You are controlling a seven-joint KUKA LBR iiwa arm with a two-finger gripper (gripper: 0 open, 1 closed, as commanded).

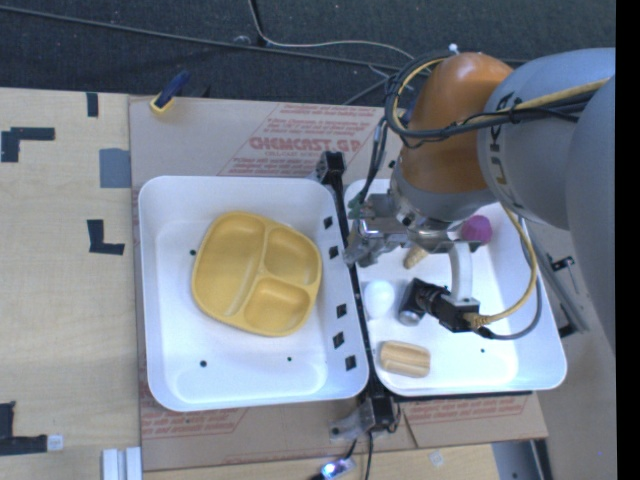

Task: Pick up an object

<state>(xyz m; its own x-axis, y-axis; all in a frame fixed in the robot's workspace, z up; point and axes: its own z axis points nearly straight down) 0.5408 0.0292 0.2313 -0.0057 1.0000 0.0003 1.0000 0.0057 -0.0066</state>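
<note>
The step in hand looks like the reach: the pincer (375, 236) sits low in the shallow white bin (520, 368) on the arm's side, close to the wall it shares with the other white bin (165, 268). Nothing can be seen in its grasp, and the wrist hides whether it is open or closed.

Nearest to it, a small tan stub (413, 258) lies just beside it, partly under the wrist. A white rounded lump (380, 296) lies close on the camera side. A pink rounded piece (477, 228) is farther out, behind the wrist. A tan bread-roll shape (404, 359) lies well apart, toward the front rim. Farthest, across the wall, is a yellow divided plastic plate (257, 272).

The next move probably calls for centring over one close piece, likely the lump, then closing.
</note>
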